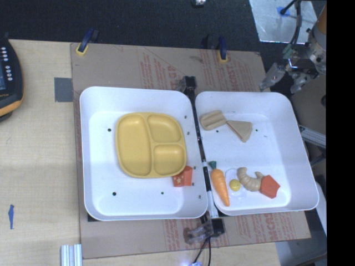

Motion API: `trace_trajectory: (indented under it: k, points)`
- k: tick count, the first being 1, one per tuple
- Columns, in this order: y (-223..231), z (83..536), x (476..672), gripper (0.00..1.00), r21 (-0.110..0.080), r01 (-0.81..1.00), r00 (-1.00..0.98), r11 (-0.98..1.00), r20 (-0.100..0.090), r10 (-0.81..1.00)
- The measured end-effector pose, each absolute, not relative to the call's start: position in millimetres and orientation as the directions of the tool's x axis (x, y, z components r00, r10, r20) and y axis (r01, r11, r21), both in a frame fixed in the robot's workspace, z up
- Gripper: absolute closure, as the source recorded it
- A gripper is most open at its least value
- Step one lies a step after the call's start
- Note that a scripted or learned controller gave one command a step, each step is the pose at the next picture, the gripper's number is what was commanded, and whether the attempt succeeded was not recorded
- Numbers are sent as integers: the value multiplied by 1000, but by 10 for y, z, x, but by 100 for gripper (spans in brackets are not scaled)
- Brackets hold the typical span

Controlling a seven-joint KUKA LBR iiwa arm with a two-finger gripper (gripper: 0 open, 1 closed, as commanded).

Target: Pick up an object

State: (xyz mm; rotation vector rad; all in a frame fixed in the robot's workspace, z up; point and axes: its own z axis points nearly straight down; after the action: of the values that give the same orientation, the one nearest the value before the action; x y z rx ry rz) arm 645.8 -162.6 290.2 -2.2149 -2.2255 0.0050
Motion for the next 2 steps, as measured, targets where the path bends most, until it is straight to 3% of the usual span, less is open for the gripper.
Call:
trace_trajectory:
  k: [1,2]
  points:
    - [-1408,1166,6199,0,-21,1000,-5,5,4,1000]
    - [-1562,904,6436,0,-2,1000,-6,6,-3,1000]
